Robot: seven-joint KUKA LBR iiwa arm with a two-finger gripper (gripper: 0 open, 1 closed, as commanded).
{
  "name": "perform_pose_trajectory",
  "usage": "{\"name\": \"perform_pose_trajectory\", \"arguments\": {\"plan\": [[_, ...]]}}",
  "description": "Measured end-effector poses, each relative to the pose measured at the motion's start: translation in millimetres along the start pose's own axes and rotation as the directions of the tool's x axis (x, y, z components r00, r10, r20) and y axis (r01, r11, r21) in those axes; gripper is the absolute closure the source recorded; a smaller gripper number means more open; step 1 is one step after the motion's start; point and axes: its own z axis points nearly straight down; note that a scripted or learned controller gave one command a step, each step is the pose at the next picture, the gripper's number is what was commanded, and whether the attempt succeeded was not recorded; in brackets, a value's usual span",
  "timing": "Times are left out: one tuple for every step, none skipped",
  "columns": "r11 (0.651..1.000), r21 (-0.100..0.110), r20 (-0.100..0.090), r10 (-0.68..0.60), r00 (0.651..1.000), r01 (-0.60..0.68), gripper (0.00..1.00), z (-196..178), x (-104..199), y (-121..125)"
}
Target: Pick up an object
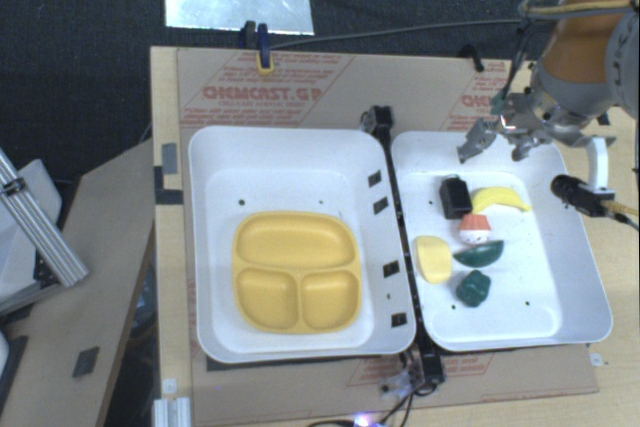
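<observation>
Open, empty pincer point(500, 145) hovers above black block point(455, 196) and banana point(500, 200).

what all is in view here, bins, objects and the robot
shallow white bins: 2, white, side by side on the bench
yellow plastic divided tray: 1, yellow, in the left bin
black rectangular block: 1, black, right bin, upper middle
yellow toy banana: 1, yellow, right bin, right of the block
small red and white object: 1, red and white, below the banana
pale yellow flat piece: 1, pale yellow, right bin, left side
dark green toy pieces: 2, dark green, right bin, lower middle
grey arm with orange band: 1, upper right
gripper: 1, grey, open, above the right bin's far edge
</observation>
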Motion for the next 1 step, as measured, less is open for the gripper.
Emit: {"name": "perform_pose_trajectory", "arguments": {"plan": [[1.000, 0.002, 0.000, 0.002, 1.000, -0.002, 0.00, 49.7, -9.8, 2.6]]}}
